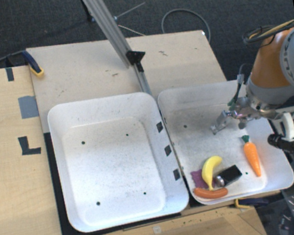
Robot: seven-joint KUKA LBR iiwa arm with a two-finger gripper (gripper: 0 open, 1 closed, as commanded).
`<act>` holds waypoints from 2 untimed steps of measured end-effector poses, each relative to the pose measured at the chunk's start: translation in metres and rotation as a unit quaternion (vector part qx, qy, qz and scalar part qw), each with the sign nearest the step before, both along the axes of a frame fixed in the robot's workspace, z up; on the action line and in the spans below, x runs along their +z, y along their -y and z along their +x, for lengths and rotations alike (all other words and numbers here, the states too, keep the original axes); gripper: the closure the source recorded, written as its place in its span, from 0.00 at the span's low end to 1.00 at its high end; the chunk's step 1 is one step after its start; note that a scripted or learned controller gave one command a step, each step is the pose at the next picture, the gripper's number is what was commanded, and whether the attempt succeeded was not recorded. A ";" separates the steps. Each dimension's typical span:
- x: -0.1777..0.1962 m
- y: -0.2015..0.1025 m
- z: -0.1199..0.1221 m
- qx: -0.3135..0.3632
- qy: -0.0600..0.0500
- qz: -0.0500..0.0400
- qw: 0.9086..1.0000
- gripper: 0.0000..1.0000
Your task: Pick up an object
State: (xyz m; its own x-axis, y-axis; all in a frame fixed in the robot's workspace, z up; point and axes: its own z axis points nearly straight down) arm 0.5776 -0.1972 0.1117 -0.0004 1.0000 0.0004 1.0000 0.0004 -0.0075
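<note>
Near the right bin's (pixel 189 98) right edge lies the carrot (pixel 252 158), just below the gripper (pixel 222 123); gripper state: cannot tell. Carrot looks light, rigid, slick plastic, so grip across its thick middle.

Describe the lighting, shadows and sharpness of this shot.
Camera view: even, diffuse light; both white bins look bright with no harsh glare. Soft, short shadows sit under the banana and carrot. The gripper is slightly soft, too blurred to read its fingers. The arm's orange band is cropped at the right.
</note>
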 end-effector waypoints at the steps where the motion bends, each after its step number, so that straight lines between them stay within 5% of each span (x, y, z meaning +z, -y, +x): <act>1: -0.024 -0.001 0.000 0.001 0.003 -0.001 1.000 0.00; 2: -0.013 -0.001 0.000 0.001 0.003 -0.001 1.000 1.00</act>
State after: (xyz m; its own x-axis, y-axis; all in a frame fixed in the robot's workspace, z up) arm 0.5779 -0.1961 0.0990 -0.0024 1.0000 -0.0009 1.0000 0.0024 -0.0013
